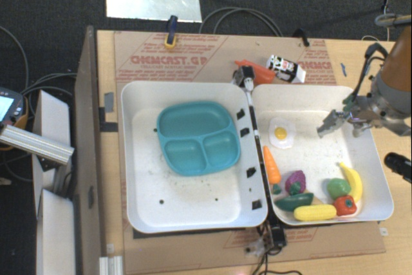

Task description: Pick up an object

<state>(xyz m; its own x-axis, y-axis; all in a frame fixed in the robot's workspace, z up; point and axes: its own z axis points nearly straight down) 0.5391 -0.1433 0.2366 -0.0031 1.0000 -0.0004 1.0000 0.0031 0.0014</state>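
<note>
The right bin point(376, 167) holds several toy foods. A fried egg point(280, 134) lies near its left wall, with a carrot point(272, 167) just below it. Along the front lie a purple vegetable point(295, 181), a green cucumber point(294, 200), a yellow corn cob point(314, 212), a banana point(352, 180), a green pepper point(337, 187) and a red tomato point(346, 205). My gripper point(339, 127) hangs over the upper right of this bin, right of the egg and above the banana. Its fingers are open and nothing is between them.
A teal divided plate point(198, 138) lies in the left bin point(138, 158). Behind the bins on the bench sit an orange tool point(252, 71), a black-and-white object point(285, 68) and a yellow-blue clamp point(170, 32). Cables loop at the back.
</note>
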